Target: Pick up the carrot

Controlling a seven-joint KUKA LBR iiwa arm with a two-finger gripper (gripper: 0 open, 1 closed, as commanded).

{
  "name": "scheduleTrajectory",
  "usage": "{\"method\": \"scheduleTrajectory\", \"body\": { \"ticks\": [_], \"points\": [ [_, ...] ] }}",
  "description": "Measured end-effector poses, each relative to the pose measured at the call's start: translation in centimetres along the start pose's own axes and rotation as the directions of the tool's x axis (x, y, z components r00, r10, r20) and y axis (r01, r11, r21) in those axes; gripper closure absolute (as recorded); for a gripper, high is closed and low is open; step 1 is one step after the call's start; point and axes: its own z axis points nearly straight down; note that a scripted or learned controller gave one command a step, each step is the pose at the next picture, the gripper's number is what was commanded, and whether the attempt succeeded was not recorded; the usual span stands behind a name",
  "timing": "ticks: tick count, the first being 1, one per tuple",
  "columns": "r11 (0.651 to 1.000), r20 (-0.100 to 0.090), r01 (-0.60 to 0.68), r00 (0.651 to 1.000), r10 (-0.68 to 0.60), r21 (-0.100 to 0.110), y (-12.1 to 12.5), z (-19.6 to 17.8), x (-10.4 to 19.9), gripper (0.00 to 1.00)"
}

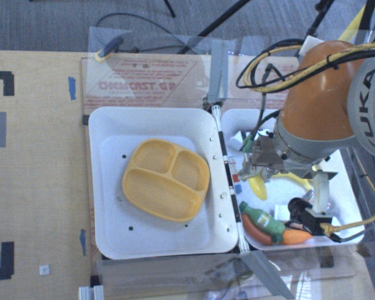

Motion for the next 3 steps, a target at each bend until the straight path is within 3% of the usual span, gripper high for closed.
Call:
{"method": "scheduleTrajectory", "body": {
  "ticks": [1,2,3],
  "points": [
    [0.999,0.000,0.042,0.999,-0.042,0.000,2.7,-6.2,1.4,1.00],
    [0.943,0.002,0.333,0.943,-0.333,-0.004,5.9,-14.8,-6.0,1.00],
    [0.851,0.006,0.525,0.851,-0.525,-0.005,6.8,-16.3,-14.1,1.00]
  ]
}}
